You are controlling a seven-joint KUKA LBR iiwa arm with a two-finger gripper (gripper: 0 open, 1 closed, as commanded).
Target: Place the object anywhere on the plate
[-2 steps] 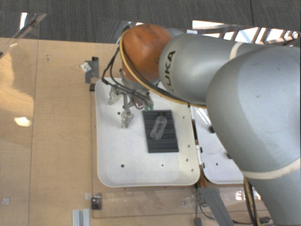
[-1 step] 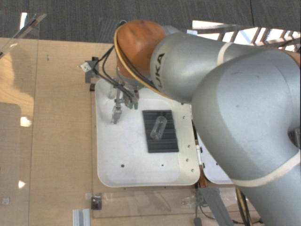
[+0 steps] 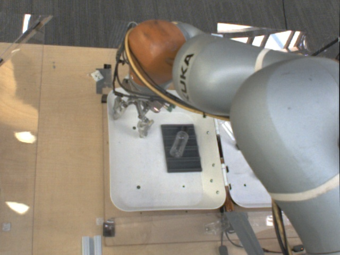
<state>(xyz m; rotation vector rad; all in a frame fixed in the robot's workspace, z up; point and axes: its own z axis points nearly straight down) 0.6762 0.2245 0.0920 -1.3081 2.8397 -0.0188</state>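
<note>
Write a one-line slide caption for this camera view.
KUKA arm's gripper hovers over the left white bin, beside a dark ribbed plate on which a clear tube-shaped object lies.

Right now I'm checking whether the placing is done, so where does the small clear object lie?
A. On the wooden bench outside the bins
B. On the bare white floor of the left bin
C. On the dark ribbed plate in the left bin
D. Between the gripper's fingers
C: the clear object lies on the dark ribbed plate in the left bin, with the gripper apart from it toward the bin's far left corner.
</note>
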